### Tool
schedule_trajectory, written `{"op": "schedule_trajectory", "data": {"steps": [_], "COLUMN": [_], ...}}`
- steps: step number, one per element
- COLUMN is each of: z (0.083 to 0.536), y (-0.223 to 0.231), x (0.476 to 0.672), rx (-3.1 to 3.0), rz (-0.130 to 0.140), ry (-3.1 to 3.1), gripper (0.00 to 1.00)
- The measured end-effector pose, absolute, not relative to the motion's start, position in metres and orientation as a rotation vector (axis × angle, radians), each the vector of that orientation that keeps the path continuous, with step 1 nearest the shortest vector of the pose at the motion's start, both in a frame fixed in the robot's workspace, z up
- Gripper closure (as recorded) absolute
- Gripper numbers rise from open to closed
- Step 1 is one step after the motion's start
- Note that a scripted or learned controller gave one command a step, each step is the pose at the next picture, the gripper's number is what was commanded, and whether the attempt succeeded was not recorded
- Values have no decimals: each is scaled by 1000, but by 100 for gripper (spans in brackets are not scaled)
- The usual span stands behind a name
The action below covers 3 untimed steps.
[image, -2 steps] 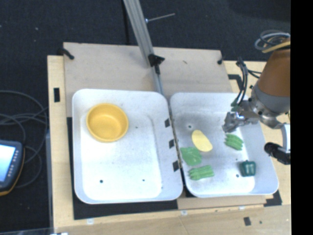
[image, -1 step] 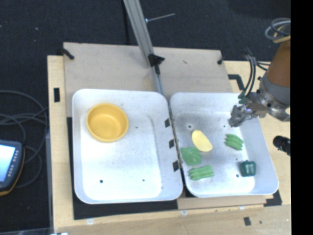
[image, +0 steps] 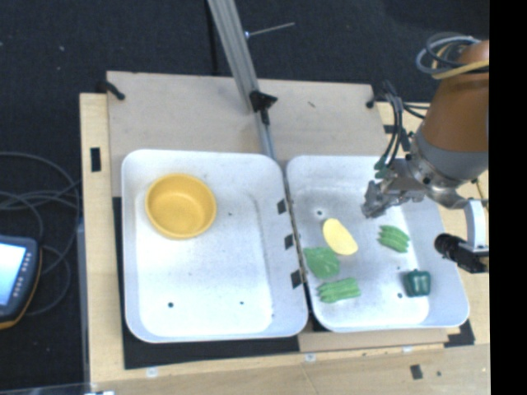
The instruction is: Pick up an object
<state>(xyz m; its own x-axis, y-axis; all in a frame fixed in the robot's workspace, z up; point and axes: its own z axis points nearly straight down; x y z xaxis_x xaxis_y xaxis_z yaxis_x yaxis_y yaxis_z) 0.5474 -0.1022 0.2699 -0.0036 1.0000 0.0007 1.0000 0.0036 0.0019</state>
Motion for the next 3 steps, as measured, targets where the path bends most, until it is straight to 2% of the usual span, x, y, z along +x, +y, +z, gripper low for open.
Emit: {"op": "schedule_trajectory", "data": {"steps": [1,3], "z": [262,268], "y": [-49,59], "x": [550,532], "rx": [2217,2217], "rz": [1,2], "ry": [2225,2227], "gripper": [100,100]}}
